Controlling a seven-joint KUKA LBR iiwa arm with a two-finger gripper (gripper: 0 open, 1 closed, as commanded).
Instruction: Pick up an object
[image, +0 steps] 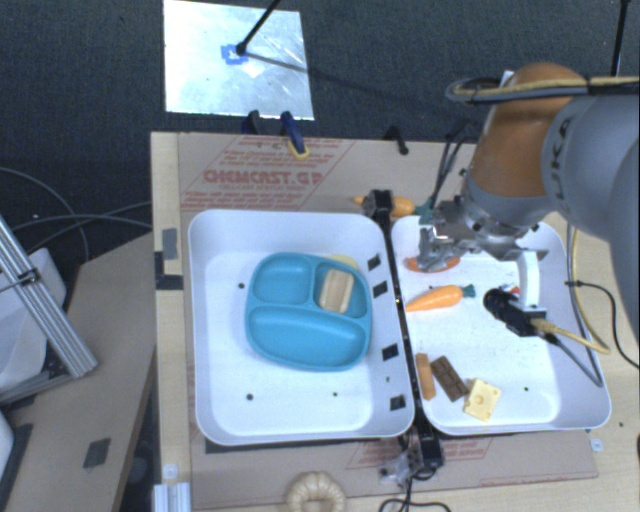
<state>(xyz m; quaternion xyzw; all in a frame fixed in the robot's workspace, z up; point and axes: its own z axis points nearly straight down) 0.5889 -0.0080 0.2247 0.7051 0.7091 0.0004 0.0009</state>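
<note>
Over the right bin (575, 395), at its far left corner, the gripper (436, 252) hangs low above a flat orange-red piece (432, 265); whether the jaws are spread or pressed together cannot be told. Just nearer lies a toy carrot (438, 298), and further forward a brown bar (449, 377) and a yellow cheese wedge (482, 400). The left bin (215, 405) holds a blue divided plate (300, 325). Cardboard (260, 172) on the tabletop reads "CHEMCAST GP".
</note>
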